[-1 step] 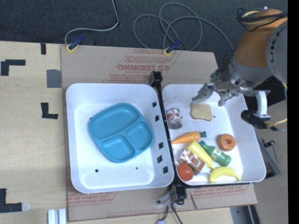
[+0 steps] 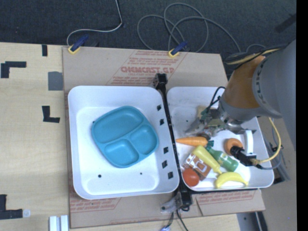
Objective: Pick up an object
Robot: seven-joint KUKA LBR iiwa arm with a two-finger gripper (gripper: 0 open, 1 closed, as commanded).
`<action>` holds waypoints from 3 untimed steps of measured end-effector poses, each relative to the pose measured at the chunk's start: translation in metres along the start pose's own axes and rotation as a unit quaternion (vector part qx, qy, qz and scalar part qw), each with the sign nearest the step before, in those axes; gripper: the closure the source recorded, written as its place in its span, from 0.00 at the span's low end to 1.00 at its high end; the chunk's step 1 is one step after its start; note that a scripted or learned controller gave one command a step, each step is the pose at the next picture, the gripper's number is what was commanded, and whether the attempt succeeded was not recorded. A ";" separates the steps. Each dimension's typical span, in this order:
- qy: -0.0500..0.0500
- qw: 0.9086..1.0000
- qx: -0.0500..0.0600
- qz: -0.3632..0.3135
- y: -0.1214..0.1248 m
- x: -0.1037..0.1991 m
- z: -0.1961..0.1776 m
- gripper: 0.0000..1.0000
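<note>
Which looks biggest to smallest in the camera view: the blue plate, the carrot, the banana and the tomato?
1. Blue plate
2. Carrot and banana: look alike in size, not ranked
3. Tomato

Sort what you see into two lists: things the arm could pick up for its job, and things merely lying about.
For the job, in the right bin:
claw
carrot
banana
tomato
green bottle
yellow bottle

Lying about:
blue divided plate, in the left bin
cables
cardboard sheet
</note>
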State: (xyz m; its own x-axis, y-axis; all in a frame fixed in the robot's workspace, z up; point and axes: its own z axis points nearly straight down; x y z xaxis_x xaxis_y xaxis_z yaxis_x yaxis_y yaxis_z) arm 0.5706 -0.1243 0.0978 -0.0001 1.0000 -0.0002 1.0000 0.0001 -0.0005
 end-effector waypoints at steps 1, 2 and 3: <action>-0.001 1.000 -0.003 -0.001 0.068 -0.008 0.011 0.00; -0.001 1.000 -0.002 -0.001 0.034 0.022 0.011 0.00; -0.001 1.000 -0.002 -0.001 0.034 0.022 0.001 1.00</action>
